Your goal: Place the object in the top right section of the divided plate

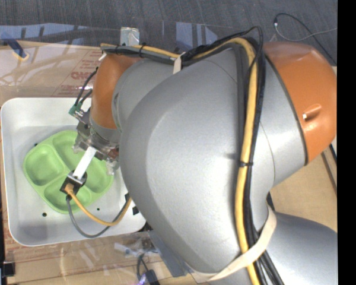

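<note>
A green divided plate (44,165) lies in the left white bin (18,123). The arm's wrist hangs over the plate's right side, and the gripper (98,153) sits low above the right-hand sections. The wrist and the big grey arm body cover the gripper's tips and the plate's right part. No loose object shows on the visible sections of the plate or between the gripper's tips.
The grey arm with its orange band (302,100) fills the middle and right of the view and hides the right bin. Brown cardboard (53,70) lies behind the left bin. The bin's near left floor (29,224) is bare white.
</note>
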You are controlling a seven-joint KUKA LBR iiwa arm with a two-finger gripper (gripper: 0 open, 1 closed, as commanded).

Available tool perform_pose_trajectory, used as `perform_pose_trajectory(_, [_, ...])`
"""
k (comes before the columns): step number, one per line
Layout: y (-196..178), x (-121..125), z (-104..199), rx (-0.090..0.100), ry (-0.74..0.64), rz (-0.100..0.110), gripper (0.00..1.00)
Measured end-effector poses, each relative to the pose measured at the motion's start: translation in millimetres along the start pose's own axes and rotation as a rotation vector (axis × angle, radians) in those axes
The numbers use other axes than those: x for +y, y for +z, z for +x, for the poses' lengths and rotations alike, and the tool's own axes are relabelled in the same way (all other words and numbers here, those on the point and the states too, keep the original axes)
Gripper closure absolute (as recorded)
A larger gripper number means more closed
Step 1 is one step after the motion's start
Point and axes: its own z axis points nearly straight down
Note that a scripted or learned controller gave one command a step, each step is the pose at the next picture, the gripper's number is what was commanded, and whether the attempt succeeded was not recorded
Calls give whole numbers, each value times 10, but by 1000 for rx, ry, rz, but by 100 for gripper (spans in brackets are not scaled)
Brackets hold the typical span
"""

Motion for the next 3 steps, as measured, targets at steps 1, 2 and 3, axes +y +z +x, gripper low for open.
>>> perform_pose_trajectory(1, [-744, 53, 603, 5, -100, -5, 0])
perform_pose_trajectory(2, [221, 121, 703, 6, -433, -7, 0])
perform_pose_trajectory(3, [-261, 232, 1196, 2, -993, -10, 0])
